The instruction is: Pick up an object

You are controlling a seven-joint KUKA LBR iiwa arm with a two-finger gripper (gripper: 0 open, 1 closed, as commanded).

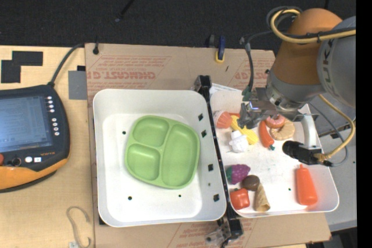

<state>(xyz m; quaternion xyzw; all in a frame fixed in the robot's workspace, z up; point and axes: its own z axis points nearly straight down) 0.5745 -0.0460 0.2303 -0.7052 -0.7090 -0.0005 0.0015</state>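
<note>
My gripper (249, 115) hangs low over the upper left part of the right bin (325, 201), below the grey arm with its orange band. Directly beneath and beside it lie a yellow toy (246, 132), a small white toy (238, 142) and an orange piece (224, 120). A red pepper-like toy (265, 136) and a round tan and pink piece (280, 126) lie just to its right. Nothing can be seen held in the gripper.
Lower in the right bin lie purple grapes (237, 172), a brown piece (251, 182), a red piece (239, 198), a cone (261, 200) and an orange carrot (305, 184). The left bin (107, 125) holds a green divided plate (162, 151). A tablet-like pendant (29, 130) sits far left.
</note>
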